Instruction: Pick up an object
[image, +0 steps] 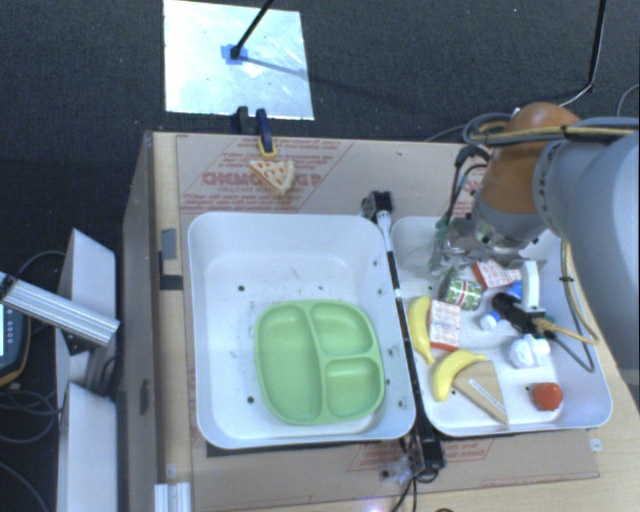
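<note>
Small cylindrical can, with a label banded green and white, lies on its side in the upper left part of the right bin. The gripper stands directly above it in the view, close to the bin's far left corner; contact with the can cannot be confirmed. Whether the claw is wide or narrow cannot be told.

Just below the can lies a flat red-and-white printed packet. A second like packet lies to the can's right. A curved yellow banana, smooth-skinned, runs along the bin's left wall beside the first packet. A second banana lies below it, touching a tan wedge with a pale face. A round, glossy red fruit sits near the bin's front right corner. A small white lump lies above it.

The left bin, white moulded plastic with rounded corners, holds a light green plate with three compartments, set toward the front right. Both bins rest on brown cardboard printed in red.
</note>
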